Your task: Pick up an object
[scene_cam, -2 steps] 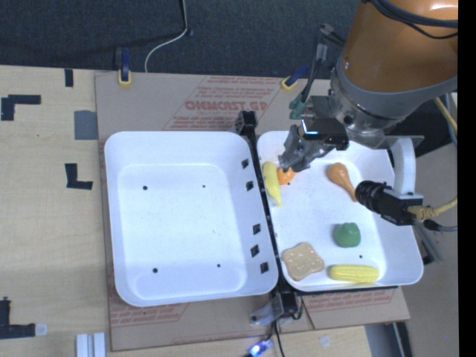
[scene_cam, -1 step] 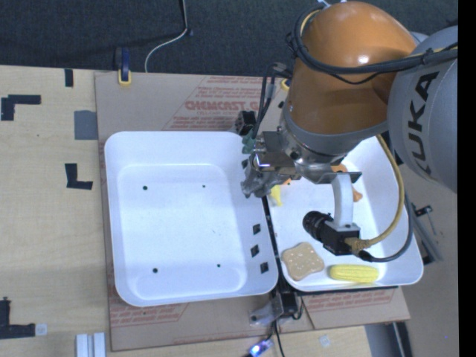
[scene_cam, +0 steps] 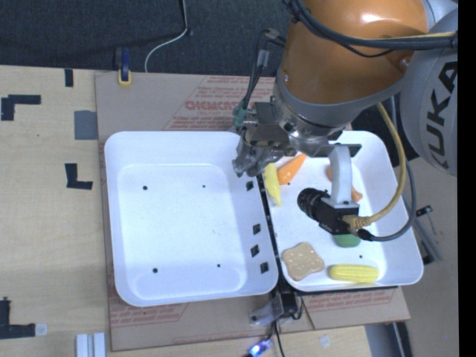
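My gripper hangs low over the wall between the two bins, at the upper left corner of the right bin. Just right of it lie a yellow curved piece and an orange carrot, both close to the gripper's tip. Nothing shows as held. Near the bin's front lie a tan bread slice and a yellow corn cob. A green item and a small orange item peek out from behind the black camera mount on the arm.
The left bin is a white tray with a few black dots on its floor. The big orange and grey arm body covers the back of the right bin. Cables trail over the right bin's right side.
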Motion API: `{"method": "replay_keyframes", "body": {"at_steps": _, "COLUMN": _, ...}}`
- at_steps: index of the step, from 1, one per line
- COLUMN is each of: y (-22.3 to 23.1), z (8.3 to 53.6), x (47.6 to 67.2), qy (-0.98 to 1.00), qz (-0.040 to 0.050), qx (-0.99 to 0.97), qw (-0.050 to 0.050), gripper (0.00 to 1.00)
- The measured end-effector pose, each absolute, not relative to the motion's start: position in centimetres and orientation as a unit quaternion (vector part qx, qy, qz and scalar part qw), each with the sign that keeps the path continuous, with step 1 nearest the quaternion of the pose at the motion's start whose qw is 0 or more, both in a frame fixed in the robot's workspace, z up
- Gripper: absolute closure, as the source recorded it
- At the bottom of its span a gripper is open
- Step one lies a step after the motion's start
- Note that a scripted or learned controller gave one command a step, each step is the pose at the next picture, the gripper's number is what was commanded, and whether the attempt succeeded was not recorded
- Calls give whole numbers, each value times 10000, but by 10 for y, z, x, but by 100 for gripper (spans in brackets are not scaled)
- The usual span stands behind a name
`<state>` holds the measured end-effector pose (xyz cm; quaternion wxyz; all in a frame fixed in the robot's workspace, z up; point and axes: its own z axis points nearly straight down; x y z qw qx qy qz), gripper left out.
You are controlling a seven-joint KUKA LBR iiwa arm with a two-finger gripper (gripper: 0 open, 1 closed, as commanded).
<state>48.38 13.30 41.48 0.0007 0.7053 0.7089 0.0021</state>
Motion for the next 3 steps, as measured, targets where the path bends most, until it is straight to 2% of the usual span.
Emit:
{"method": "replay_keyframes", "body": {"at_steps": 1, "y": 45, "z": 426, "x": 484, "qy": 7044, "qz": -3, "qx": 7098, "qw": 15, "gripper": 100}}
{"method": "replay_keyframes", "body": {"at_steps": 2, "y": 83, "z": 408, "x": 483, "qy": 7085, "qz": -14, "qx": 7057, "qw": -10, "gripper": 100}}
{"method": "replay_keyframes", "body": {"at_steps": 3, "y": 22, "z": 350, "x": 483, "qy": 7049, "qz": -37, "qx": 7093, "qw": -16, "gripper": 100}}
